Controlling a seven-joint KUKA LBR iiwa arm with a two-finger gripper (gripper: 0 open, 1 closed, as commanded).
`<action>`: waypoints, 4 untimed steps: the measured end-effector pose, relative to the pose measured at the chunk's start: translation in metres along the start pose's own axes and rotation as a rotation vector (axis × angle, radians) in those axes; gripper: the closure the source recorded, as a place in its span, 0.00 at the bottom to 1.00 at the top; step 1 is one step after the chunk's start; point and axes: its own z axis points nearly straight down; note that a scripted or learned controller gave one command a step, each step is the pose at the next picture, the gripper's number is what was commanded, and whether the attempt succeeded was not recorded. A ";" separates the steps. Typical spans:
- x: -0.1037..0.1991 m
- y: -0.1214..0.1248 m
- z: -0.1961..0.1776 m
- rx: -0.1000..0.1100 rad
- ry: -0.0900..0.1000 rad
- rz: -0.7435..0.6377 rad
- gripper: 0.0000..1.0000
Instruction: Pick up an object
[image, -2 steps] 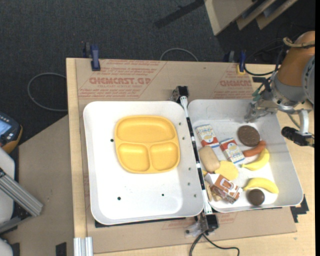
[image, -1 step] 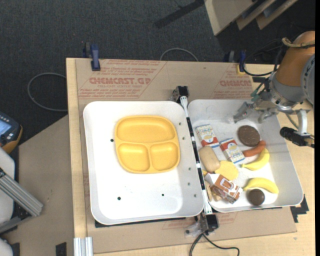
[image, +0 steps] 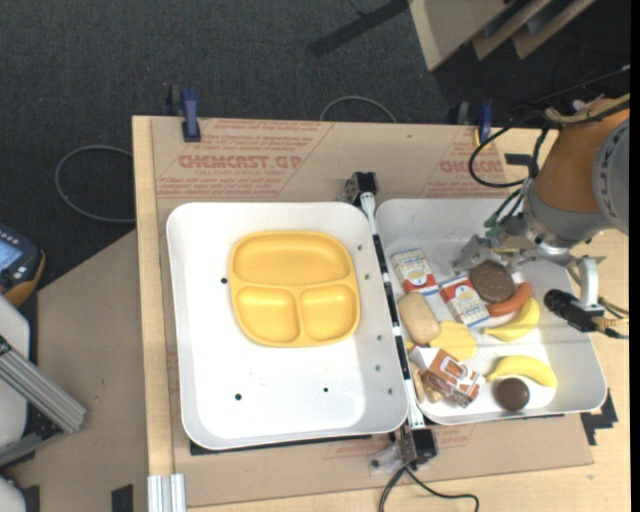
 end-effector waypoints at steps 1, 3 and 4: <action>-0.024 0.050 0.003 0.005 0.003 0.000 0.00; -0.038 0.049 0.004 0.025 0.023 0.000 0.00; 0.012 -0.023 0.004 0.013 0.007 0.001 0.00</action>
